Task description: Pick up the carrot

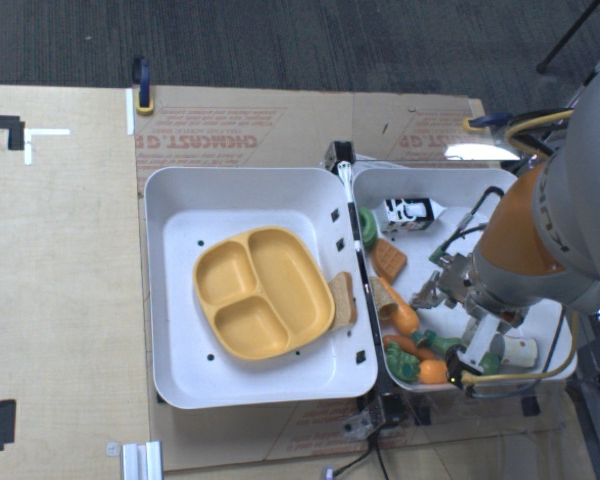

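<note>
Orange carrot lies in my right bin, just beside its left wall. My gripper hovers right of it; I can't tell its grip.

Bench: light wood-grain surface. A brown cardboard sheet with red print lies flat on it, under both bins. Left white bin and right white bin sit side by side, walls touching. A blue-and-yellow clamp grips the cardboard's far left corner; another, apparently similar, sits at the far right corner.
</note>
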Robot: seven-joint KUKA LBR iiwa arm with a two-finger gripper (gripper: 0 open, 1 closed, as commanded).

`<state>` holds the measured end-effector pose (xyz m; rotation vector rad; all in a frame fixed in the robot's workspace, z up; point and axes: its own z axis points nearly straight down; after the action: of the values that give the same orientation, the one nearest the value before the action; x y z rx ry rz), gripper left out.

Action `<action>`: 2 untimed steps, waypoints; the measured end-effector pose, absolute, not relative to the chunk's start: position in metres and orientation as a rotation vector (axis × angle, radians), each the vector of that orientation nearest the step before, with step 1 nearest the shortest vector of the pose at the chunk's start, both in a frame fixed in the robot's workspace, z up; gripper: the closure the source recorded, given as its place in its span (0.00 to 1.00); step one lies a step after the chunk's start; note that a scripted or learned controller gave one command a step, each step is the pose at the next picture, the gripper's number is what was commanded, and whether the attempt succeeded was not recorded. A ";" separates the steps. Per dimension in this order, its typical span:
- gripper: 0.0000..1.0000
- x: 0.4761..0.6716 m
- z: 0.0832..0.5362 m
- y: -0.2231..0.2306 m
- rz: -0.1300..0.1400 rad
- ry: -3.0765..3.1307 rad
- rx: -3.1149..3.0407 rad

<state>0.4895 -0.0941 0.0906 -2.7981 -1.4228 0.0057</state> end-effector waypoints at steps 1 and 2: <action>0.00 0.482 0.093 -0.093 -0.012 -1.325 -2.854; 0.00 0.481 0.093 -0.094 -0.013 -1.061 -2.962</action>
<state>0.4815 -0.0937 0.0934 -2.9621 -1.0609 -0.0126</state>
